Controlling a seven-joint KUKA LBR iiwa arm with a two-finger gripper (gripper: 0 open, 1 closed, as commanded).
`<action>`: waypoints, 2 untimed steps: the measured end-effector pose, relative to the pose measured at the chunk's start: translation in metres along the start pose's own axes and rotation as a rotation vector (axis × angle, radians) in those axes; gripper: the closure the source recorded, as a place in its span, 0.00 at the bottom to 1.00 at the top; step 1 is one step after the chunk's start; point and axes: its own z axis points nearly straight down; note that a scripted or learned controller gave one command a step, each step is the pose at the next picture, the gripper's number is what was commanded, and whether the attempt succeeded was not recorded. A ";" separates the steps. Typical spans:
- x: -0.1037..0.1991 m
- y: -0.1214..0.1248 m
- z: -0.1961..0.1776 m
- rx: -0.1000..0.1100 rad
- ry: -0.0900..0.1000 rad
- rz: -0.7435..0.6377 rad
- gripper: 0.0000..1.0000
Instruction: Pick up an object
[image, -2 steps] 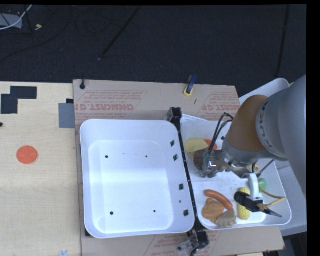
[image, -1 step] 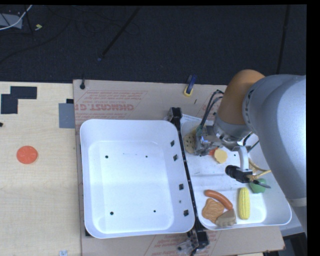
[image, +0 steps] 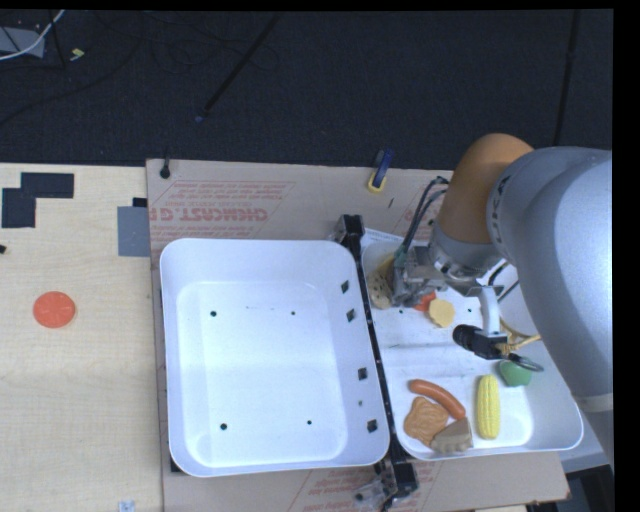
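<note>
The arm is down over the right bin (image: 560, 425), reaching in from the right, and the gripper (image: 408, 285) sits low at the bin's far left corner, close to the divider between the two bins. There's a small pale object (image: 381, 290) just beside it and a yellow piece (image: 442, 314) with a touch of red just to its right. Which one is the target? Hard to call from here.

To do this step well, I'd say the arm should settle squarely over one item, keep clear of the bin wall, and avoid dragging its neighbour along; that corner is crowded and a glancing close could easily come up with nothing.

The fingers are buried under the wrist and cables, so I cannot tell whether they are spread or pressed together, nor whether anything sits between them.

Nearer the camera in the same bin lie a corn cob (image: 488, 405), a sausage (image: 437, 397), a brown piece (image: 427, 420) and a green item (image: 516, 374). The left bin (image: 180, 300) lies beside it on the counter (image: 70, 400).
</note>
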 end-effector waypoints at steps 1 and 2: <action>-0.002 -0.001 0.000 0.001 -0.007 -0.003 0.00; -0.002 0.000 -0.011 0.001 -0.004 -0.003 1.00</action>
